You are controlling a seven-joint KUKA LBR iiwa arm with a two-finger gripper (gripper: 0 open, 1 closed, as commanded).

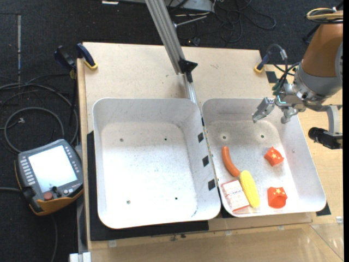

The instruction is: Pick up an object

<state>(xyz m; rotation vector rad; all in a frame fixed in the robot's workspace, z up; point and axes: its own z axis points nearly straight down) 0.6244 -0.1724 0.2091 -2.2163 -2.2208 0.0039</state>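
The right bin [305, 162] holds an orange sausage-shaped piece [230, 161], a yellow corn cob [249, 188], a white and red carton [234, 195] and two red pieces [274, 156] [277, 196]. My gripper [275, 112] hangs over the bin's far edge, above and apart from all of them. Its two fingers [262, 109] are spread wide with nothing between them. The nearest object is the upper red piece, below the gripper.
The left bin [103, 146] lies beside the right one. A slanted metal pole [169, 37] runs down to the gap between the bins. A teach pendant [48, 174] lies on the floor at left. Clamps [87, 56] [262, 65] sit on the bench's far corners.
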